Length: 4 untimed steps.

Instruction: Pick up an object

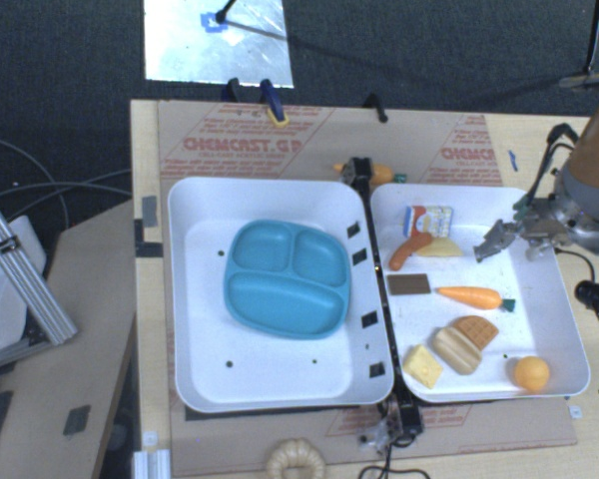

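The pincer [509, 238] hovers spread and empty above the right bin [571, 342], just right of the carrot [469, 295], seemingly poised to descend on food.

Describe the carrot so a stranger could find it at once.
Look in the right-hand white bin, the one crowded with toy food. Near its middle, below the hot dog and right of the flat brown chocolate bar, lies the carrot. It is the long, tapered orange piece with a small green tip, unlike the round orange in the corner.
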Each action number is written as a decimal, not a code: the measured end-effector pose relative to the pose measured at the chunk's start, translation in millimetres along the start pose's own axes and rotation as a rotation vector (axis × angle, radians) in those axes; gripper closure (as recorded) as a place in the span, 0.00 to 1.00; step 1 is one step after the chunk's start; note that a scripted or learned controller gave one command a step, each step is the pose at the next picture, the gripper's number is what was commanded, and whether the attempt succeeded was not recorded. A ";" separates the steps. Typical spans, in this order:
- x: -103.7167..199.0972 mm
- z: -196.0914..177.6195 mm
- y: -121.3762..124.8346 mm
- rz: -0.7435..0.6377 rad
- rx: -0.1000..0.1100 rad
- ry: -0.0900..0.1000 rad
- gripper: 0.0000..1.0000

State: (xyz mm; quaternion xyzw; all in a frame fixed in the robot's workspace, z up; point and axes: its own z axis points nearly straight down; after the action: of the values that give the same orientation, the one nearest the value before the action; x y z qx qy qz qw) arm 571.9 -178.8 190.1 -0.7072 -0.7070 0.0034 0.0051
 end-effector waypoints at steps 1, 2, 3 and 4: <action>0.6 -8.2 3.0 -0.003 -0.013 -0.003 0.00; 5.6 50.9 -3.4 -0.002 -0.009 -0.001 0.00; 6.3 103.3 -3.1 -0.002 -0.009 -0.001 0.00; 5.4 89.3 -1.5 -0.001 -0.016 -0.003 1.00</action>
State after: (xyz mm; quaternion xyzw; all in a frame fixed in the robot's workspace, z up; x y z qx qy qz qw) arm 569.4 -173.1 100.9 -0.7068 -0.7075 -0.0009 -0.0016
